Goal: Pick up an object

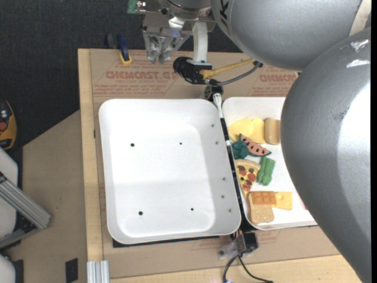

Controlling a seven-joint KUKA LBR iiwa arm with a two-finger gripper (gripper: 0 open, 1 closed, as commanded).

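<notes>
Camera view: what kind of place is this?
Probably a robot grasping test cell in a lab: two white bins on a cardboard-covered bench, toy food heaped in the right one, and the grey arm with its pincer above.

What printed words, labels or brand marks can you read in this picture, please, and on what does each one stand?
"CHEMCAST", in red, partly blurred, on the brown board behind the left bin.
A second red print on the same board behind the right bin, cut off by the arm: too blurred to read.
A black "K" on the grey arm, the rest cut off.
Nothing is legible on the toy foods.
</notes>
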